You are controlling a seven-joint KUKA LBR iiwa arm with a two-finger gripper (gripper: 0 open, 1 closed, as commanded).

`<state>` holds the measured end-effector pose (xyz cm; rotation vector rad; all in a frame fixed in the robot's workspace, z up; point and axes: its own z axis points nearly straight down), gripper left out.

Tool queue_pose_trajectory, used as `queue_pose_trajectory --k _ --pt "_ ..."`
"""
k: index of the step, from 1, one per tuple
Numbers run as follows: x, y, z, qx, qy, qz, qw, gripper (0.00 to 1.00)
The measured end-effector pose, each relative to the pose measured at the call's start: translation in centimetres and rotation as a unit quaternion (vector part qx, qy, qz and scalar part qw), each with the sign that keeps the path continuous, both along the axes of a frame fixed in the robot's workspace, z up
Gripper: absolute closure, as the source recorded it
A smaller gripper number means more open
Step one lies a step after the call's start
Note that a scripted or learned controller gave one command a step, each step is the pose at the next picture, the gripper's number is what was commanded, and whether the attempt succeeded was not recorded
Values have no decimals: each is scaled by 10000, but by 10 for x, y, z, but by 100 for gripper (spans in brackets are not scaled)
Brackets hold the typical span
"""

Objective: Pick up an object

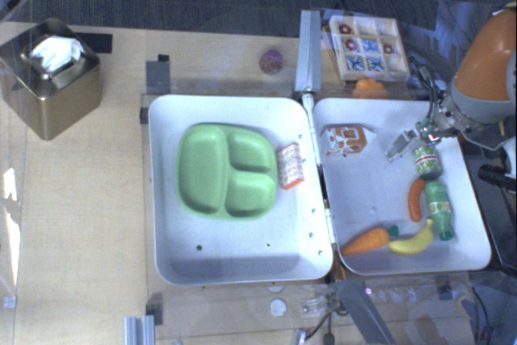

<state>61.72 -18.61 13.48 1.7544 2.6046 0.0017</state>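
While perhaps open, jaws beside green bottle.

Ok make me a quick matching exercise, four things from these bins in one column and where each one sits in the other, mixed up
Things:
1. green divided plate
2. carrot
3. banana
4. small red and white packet

Places:
A. right bin, front edge, just right of the carrot
B. left bin, beside the plate's right edge
C. middle of the left bin
D. right bin, front left corner

Pairs: 1-C, 2-D, 3-A, 4-B
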Motion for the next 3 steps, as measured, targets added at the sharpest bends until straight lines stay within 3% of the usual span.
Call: queue_pose_trajectory --k 1,2,3 --pt "-10 -18 -46 -9 -55 -9 10000 0" --pt "-6 -17 -35 -17 -96 2 10000 100" --pt "34 70 57 -3 -32 483 9988 100"
